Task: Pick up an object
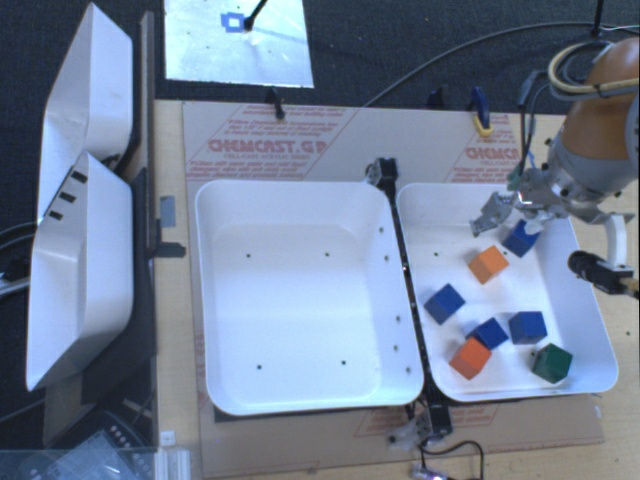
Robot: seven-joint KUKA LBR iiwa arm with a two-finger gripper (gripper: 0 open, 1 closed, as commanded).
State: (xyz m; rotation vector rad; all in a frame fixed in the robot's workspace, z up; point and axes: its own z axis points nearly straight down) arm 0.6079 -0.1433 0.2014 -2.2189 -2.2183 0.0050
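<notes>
left bin [300,218]: floor bare, open to reach anywhere.
right bin [440,208]: near-left part of floor free; blocks [489,264] crowd the middle and the front right.
divider rims [400,268]: raised edge between the bins.
arm [600,118]: overhangs right bin's far corner.

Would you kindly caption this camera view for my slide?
KUKA arm's gripper hovers by a blue block in the right bin.
</notes>
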